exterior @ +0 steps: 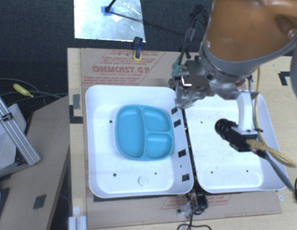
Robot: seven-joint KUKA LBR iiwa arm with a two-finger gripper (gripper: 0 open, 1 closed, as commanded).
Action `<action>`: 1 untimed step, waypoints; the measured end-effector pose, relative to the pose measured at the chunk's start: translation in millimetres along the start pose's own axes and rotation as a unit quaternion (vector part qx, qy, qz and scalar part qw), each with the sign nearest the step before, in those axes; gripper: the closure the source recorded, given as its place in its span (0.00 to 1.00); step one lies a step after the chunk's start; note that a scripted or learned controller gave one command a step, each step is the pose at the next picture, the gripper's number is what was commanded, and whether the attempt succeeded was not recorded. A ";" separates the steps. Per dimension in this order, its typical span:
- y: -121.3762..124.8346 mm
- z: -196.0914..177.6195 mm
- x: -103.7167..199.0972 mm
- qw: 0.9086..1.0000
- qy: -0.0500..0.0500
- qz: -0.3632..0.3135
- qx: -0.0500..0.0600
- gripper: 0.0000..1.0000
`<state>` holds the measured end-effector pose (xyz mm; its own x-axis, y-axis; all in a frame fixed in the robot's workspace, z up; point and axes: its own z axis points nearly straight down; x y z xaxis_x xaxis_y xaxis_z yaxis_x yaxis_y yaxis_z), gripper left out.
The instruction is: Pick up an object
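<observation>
The blue plate (pixel 143 132) sits flat in the middle of the left bin (pixel 99 147), and nothing's been picked up yet imo. The gripper (pixel 185 96) hangs over the far end of the divide between the two bins, near the plate's far right corner but apart from it. Can't tell if it's spread or pinched. So basically the whole grab is left: shift over, drop, close, lift.

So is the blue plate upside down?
No. The plate is right way up: its three hollows face upward, and it lies flat in the left bin.
</observation>
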<state>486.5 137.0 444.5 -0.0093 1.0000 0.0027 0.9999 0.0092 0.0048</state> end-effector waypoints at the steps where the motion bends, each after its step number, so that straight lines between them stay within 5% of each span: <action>1: 0.4 -26.8 14.2 1.000 0.000 0.002 0.000 1.00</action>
<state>486.7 151.1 471.4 -0.0046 1.0000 0.0020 1.0000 0.0046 0.0045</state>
